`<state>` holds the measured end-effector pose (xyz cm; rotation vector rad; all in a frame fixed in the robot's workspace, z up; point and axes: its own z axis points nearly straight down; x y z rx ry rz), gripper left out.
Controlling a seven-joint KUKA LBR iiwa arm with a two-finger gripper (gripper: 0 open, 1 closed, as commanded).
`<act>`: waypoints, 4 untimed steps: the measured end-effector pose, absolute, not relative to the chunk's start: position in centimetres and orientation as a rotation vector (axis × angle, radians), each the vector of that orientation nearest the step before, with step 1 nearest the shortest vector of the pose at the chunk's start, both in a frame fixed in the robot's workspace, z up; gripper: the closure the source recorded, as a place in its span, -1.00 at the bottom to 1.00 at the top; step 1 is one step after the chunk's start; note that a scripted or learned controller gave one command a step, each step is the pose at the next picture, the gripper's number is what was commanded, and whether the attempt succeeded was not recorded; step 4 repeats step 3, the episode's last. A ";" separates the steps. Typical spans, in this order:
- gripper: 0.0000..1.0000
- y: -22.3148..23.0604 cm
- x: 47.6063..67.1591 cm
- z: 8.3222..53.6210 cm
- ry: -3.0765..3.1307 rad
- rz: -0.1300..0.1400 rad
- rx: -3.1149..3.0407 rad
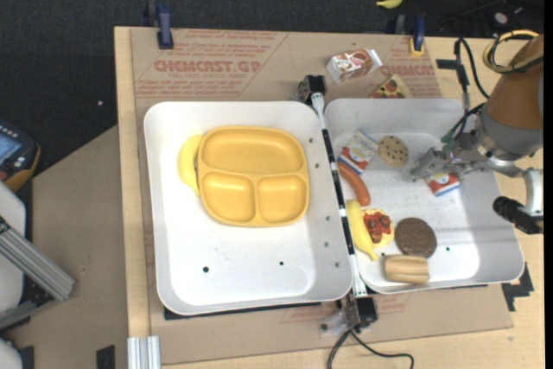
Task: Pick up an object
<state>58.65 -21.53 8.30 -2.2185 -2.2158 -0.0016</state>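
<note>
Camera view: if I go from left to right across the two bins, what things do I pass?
Yellow tray → hot dog → chocolate chip cookie → brown cookie → gripper → small red and white packet.

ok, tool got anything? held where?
Cannot be told. The tool sits low in the right bin, next to a red-and-white packet; nothing visibly gripped.
</note>
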 end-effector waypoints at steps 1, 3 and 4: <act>1.00 -21.5 58.8 9.5 -2.222 -0.002 -2.220; 1.00 -8.2 66.8 19.2 -2.236 -0.012 -2.217; 1.00 -8.2 66.8 19.2 -2.236 -0.012 -2.217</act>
